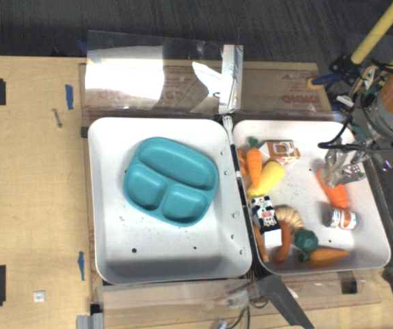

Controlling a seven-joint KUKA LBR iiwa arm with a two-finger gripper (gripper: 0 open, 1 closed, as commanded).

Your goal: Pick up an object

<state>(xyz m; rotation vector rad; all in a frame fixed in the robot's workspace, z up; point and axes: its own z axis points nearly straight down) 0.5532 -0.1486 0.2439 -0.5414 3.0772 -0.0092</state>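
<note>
two white bins, left point(107, 149) holding teal tray point(171, 179), right point(374, 211) toy food, fingers point(340, 172) state unclear

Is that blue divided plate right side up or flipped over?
Right side up: the teal plate lies flat in the left bin, its three hollow compartments facing upward.

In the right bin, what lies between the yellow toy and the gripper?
In the camera view, bare white bin floor lies between the yellow toy and the gripper. The small box sits just above that stretch.
</note>
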